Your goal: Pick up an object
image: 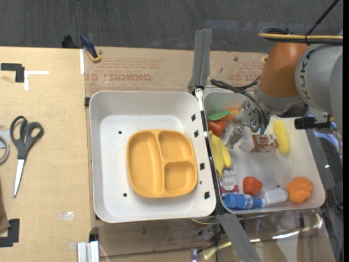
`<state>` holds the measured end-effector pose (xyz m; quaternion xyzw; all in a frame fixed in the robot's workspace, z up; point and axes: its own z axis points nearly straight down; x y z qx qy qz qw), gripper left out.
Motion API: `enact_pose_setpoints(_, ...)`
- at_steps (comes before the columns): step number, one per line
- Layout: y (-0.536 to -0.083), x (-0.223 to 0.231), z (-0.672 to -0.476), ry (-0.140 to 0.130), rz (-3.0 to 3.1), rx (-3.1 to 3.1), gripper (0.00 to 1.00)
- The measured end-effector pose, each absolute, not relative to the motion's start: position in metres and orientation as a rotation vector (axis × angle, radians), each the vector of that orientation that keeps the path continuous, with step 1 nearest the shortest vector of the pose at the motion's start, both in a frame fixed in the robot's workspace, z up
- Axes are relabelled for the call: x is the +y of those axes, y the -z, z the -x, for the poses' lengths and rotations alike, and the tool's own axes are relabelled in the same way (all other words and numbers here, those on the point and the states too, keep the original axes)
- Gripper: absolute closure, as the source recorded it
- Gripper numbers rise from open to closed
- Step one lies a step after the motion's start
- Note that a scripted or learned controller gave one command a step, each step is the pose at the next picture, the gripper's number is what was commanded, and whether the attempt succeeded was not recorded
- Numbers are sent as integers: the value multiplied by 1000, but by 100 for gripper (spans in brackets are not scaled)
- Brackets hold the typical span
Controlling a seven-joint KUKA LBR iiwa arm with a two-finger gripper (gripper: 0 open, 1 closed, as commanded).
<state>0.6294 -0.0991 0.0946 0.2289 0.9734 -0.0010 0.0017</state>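
- In the right-hand bin, near its middle, lies a small brown-and-white packet, flat on the white floor with its long axis running across the bin from left to right.
- The gripper hangs just to the packet's upper left, tilted down toward the bin floor; the packet lies close by on the arm's side of it, so I judge a short shift would bring the jaws over it.
- The jaws are a tangle of metal and cable from where I stand, and I cannot tell how far apart they are, nor do I see anything between them.
- Right of the packet is a yellow corn cob, standing lengthwise up the bin, just beside the packet's end.
- To the gripper's left sit a red and green vegetable and a yellow banana against the bin's left wall.
- Along the near edge lie a blue bottle, a small red piece and an orange fruit.
- The left bin holds a yellow divided plate.
- Out on the desk, well apart, lie scissors.
- Nothing looks lifted yet.
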Motion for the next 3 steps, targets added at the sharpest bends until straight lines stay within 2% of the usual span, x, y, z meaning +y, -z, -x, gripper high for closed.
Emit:
enact_pose_setpoints(1,-94,-148,-628,1,-765,3042,0)
enact_pose_setpoints(2,-92,-149,-588,1,-894,3010,0)
enact_pose_setpoints(3,-94,-143,-635,7,-1210,2912,0)
